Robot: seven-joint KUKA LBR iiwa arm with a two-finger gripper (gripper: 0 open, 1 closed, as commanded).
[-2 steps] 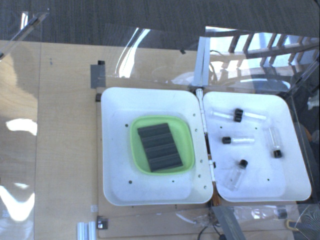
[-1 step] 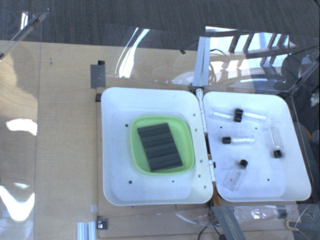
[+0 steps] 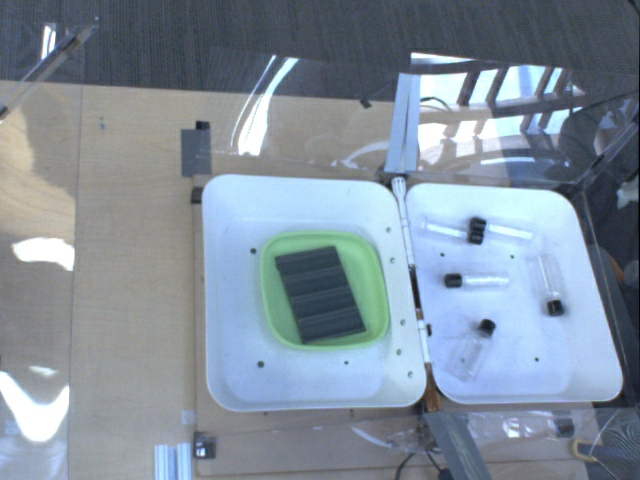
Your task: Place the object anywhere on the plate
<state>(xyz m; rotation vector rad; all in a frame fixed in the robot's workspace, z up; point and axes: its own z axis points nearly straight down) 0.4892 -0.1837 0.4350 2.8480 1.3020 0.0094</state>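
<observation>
A green square plate (image 3: 372,286) sits in the middle of the left white bin (image 3: 230,268). A dark grey ribbed block (image 3: 318,295) lies on the plate, slightly turned. In the right white bin (image 3: 580,368) lie several clear vials with black caps: one at the top (image 3: 478,231), one in the middle (image 3: 470,281), one at the right (image 3: 551,290) and one lower down (image 3: 474,345).
A grey metal post (image 3: 404,123) stands behind the seam between the bins. A small dark bracket (image 3: 196,151) sits on the wooden bench behind the left bin. Clear panels reflect light at the back and left.
</observation>
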